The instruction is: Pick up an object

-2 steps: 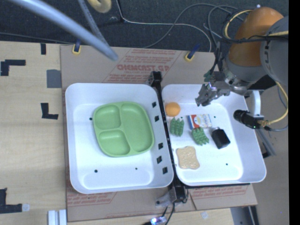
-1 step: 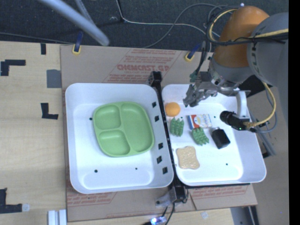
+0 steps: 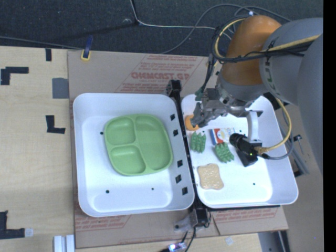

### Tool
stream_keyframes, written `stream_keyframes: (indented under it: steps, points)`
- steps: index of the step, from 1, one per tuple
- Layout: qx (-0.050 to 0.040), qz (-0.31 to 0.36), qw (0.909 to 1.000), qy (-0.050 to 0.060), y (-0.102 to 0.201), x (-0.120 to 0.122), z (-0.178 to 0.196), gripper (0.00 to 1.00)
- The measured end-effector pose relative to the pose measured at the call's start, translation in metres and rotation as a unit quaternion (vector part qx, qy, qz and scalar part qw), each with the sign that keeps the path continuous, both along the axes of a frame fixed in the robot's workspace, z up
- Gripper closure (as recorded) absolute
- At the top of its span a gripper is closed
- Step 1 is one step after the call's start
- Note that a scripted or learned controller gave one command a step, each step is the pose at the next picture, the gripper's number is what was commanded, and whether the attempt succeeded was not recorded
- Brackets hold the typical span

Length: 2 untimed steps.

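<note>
My gripper (image 3: 198, 118) hangs over the upper left of the right bin (image 3: 273, 190), under the grey arm with the orange band. Just beneath its tip an orange object (image 3: 189, 123) peeks out at the bin's left wall; whether it is touched I cannot make out. Below it lie a small green toy (image 3: 198, 142), a second green toy (image 3: 224, 152), a red, white and blue packet (image 3: 219, 136) and a tan slice of bread (image 3: 210, 176).
The left bin (image 3: 86, 188) holds a green divided plate (image 3: 138, 144). A black block (image 3: 245, 150) on a cable hangs off the arm over the right bin. Cables loop above the wrist. Cardboard lies under both bins.
</note>
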<state>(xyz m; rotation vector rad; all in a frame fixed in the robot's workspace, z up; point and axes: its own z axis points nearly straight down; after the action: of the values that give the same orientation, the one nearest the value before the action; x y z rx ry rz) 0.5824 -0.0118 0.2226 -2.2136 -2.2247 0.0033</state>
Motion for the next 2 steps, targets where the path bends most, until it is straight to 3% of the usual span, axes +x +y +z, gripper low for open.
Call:
stream_keyframes:
  steps: [2]
  points:
    - [0.0005,0.001,1.0000,-0.001,0.109,-0.017,0.013,1.00]
